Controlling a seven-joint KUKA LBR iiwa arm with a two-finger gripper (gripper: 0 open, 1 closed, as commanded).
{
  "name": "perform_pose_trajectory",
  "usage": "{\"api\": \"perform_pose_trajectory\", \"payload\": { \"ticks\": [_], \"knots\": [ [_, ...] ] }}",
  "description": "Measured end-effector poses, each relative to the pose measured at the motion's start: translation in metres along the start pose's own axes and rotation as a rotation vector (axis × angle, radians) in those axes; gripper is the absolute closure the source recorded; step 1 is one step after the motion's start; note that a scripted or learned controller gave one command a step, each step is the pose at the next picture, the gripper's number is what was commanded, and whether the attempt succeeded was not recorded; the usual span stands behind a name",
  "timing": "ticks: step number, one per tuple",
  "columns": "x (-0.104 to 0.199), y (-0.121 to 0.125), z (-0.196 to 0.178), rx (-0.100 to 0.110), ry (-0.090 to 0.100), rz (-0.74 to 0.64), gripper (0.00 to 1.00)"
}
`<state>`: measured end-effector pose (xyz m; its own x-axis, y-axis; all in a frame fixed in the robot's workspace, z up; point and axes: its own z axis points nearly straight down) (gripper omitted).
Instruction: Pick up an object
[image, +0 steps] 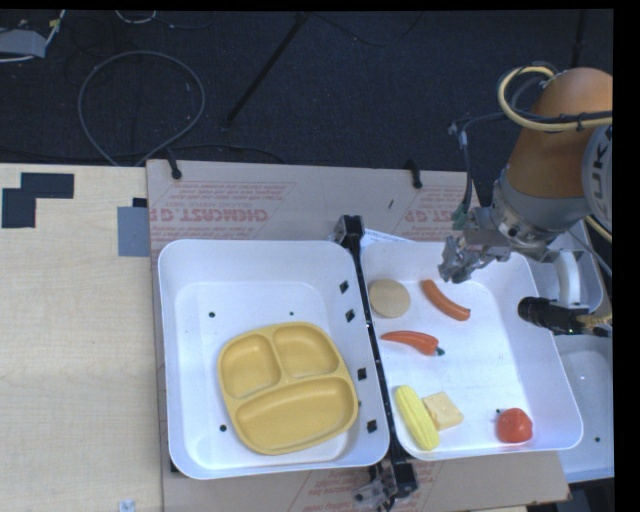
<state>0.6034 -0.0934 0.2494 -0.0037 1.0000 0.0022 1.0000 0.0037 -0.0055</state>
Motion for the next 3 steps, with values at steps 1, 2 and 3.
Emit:
{"api": "perform_pose_trajectory", "payload": {
  "ticks": [1, 2, 3],
  "knots": [
    [0.058, -0.016, 0.01, 0.001, 0.001, -0.001, 1.0],
    [0.105, -0.028, 0.017, 0.001, 0.0, -0.001, 1.0],
    [0.161, -0.056, 0.019, 0.001, -0.001, -0.001, 1.0]
  ]
}}
